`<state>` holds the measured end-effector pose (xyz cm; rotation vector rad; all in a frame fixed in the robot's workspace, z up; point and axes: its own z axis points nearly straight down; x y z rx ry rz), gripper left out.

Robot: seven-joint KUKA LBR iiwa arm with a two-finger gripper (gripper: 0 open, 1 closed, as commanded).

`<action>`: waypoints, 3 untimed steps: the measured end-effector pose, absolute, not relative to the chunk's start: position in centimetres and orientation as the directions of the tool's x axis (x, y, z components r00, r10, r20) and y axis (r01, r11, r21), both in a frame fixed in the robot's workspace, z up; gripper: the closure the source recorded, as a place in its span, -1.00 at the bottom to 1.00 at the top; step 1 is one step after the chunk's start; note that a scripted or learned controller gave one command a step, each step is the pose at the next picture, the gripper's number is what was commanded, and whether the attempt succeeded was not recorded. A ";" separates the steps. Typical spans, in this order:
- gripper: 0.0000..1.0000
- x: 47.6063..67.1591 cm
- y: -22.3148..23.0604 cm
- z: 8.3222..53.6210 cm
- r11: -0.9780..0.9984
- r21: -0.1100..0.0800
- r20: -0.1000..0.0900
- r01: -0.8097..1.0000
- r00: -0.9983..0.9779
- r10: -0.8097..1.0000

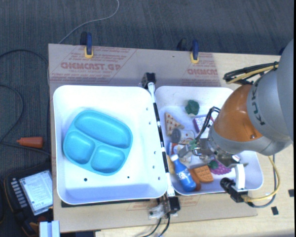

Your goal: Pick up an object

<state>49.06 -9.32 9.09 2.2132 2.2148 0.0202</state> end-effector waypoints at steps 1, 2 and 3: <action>1.00 49.3 -9.3 10.2 0.003 0.020 0.004 1.000 -0.003 1.000; -1.00 49.3 -9.3 10.1 0.002 0.019 0.004 1.000 -0.002 1.000; 1.00 49.4 -9.1 11.0 0.004 0.018 0.008 1.000 -0.004 1.000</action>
